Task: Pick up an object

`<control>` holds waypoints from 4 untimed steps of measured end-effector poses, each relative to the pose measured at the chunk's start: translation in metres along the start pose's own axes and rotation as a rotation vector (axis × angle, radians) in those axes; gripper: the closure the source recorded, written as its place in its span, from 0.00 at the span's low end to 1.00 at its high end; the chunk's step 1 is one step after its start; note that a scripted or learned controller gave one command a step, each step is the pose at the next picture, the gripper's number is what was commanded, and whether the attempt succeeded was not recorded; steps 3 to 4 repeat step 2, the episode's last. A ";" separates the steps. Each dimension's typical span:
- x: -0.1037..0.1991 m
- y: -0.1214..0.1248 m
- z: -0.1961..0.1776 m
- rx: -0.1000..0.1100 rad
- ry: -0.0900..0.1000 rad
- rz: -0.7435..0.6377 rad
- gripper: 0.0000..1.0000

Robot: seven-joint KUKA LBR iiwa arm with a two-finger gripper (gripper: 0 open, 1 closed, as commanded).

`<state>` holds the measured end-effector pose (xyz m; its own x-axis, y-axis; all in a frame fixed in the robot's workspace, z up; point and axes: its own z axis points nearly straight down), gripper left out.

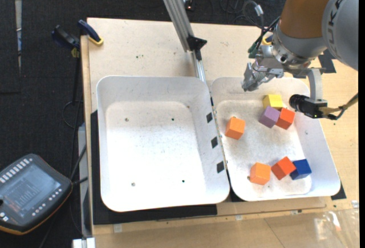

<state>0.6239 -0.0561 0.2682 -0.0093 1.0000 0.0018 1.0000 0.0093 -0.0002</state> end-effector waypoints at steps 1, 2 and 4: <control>0.055 0.008 -0.003 -0.002 0.000 0.000 1.00; 0.101 0.007 0.001 0.000 0.000 0.002 1.00; 0.101 0.007 0.001 0.000 0.000 0.002 1.00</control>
